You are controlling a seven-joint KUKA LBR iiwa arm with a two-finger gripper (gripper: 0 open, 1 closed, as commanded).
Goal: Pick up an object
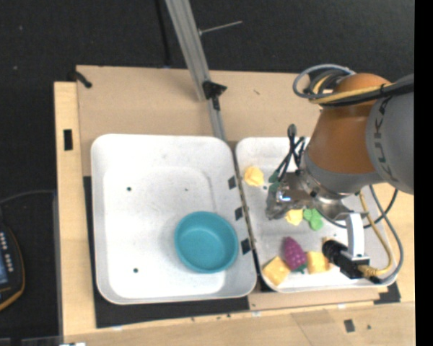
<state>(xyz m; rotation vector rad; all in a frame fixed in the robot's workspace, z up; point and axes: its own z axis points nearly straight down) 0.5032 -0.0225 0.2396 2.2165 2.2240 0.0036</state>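
Camera view, from above at a slant: two white bins on a bench. The grey arm (346, 146) with its orange band reaches down into the right bin (263, 153), and its gripper (280, 204) sits low among small toy pieces. Whether the fingers are apart or together cannot be told, since the wrist and cables hide their tips. A yellow piece (254, 176) lies just up and left of the fingers. A pale yellow piece (294, 217) and a green piece (314, 218) lie just right of them, close under the wrist. Below the fingers lie a purple grape bunch (294, 254), a yellow block (276, 270) and another yellow piece (317, 262). Well left of the fingers, a blue bowl (204, 241) sits in the left bin (130, 164).
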